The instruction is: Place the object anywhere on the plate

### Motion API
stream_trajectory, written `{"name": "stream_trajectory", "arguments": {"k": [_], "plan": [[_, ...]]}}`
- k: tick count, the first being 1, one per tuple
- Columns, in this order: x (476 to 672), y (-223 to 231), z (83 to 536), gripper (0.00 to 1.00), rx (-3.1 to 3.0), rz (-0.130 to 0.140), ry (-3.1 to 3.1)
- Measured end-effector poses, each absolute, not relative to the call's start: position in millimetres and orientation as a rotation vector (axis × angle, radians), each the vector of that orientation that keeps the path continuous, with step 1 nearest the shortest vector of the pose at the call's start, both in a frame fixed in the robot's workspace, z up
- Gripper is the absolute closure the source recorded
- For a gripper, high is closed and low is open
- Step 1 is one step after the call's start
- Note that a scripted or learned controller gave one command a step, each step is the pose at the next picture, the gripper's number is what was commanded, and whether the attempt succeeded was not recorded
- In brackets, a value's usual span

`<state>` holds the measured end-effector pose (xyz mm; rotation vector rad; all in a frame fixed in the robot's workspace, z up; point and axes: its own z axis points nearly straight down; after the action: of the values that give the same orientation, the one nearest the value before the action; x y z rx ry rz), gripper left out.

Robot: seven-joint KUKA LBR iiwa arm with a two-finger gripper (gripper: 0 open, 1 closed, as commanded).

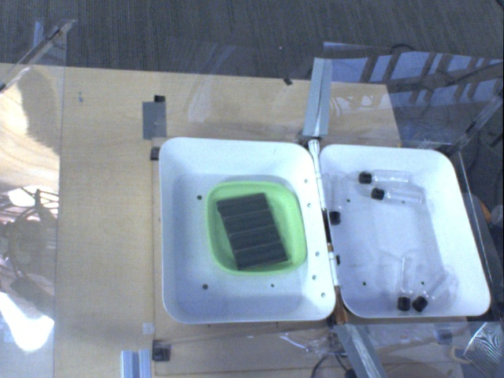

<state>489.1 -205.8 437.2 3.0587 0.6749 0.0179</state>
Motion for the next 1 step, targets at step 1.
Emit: {"name": "stream_trajectory", "arguments": {"k": [1], "plan": [[488.0, -205.3, 324.5, 0.0, 3.073, 0.003, 0.647]]}}
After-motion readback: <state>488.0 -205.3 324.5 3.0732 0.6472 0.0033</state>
